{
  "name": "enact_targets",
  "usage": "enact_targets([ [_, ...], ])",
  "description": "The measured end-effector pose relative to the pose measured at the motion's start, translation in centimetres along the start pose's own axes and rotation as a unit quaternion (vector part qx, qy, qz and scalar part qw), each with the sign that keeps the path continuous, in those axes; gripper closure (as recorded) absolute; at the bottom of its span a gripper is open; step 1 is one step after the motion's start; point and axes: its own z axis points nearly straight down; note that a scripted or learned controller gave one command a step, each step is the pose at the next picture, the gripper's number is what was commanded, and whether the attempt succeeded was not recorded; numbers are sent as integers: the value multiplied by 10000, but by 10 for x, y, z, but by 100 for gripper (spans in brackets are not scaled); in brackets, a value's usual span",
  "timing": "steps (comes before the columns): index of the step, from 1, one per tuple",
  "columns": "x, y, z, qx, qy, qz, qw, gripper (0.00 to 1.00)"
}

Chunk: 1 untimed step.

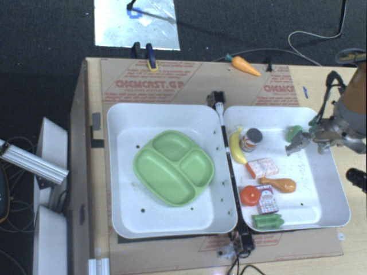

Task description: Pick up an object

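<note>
Landmark: the banana, lying along the left wall of the right bin, just beside the divider between the bins.

Right bin contents, relative to the banana:
- small can, touching or nearly touching its right side, upright, dark lid on top
- pink-and-white box, just below-right of its lower tip
- orange drumstick-shaped toy, further below-right, lying flat
- red tomato-like piece, well below it
- small printed carton, just right of the red piece, touching it
- green bar-shaped item, farthest below, near the bin's front wall
- green object, to the right at roughly the same height, past the can

Gripper sits to the right of the banana, over the right bin's upper area, right next to that green object. Fingers are a grey blur against the bin floor, so can't tell if the claw is wide or narrow. Nothing visibly between them. Arm comes in from the right edge.

Left of the banana, across the divider: left bin with a green divided plate lying flat in the middle.

Well above the banana, outside the bins, an orange carrot lies on the cardboard sheet at the back of the bench.
</note>
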Motion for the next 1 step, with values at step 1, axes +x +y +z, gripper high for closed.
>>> enact_targets([
  [1, 44, 70, 140, -4, 2, -1, 10000, 0],
])
